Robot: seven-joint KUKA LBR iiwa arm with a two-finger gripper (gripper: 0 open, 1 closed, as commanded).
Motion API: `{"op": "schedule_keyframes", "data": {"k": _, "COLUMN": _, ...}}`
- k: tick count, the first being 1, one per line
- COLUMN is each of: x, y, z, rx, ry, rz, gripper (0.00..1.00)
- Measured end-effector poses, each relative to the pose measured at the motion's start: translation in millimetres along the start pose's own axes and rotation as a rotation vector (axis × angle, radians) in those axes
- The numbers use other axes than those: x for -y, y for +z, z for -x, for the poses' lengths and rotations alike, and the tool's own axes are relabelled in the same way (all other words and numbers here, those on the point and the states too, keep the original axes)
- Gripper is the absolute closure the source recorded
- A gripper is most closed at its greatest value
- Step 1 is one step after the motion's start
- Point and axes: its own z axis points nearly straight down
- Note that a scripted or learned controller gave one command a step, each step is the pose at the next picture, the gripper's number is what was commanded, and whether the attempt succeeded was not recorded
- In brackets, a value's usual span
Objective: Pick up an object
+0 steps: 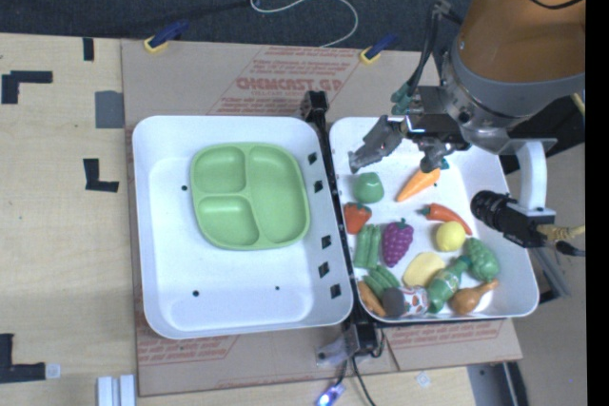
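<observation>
My gripper hangs over the back of the right bin with its two fingers spread apart and bare bin floor between them. The left fingertip is just above a round green toy vegetable. Under the right fingertip lies an orange carrot, so close that contact cannot be judged. Further forward lie purple grapes, a yellow lemon, a red chili, a red tomato, broccoli and several more toy foods.
The left bin holds a green divided plate. A black clip-studded divider separates the bins. The arm's grey and orange body looms over the right bin's back right. A white cable lies behind on the dark mat.
</observation>
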Motion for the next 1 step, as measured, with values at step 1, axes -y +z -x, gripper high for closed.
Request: {"op": "schedule_keyframes", "data": {"k": 1, "x": 1.3, "y": -0.7, "z": 4.1, "rx": 0.006, "ry": 0.008, "rz": -0.019, "gripper": 1.00}}
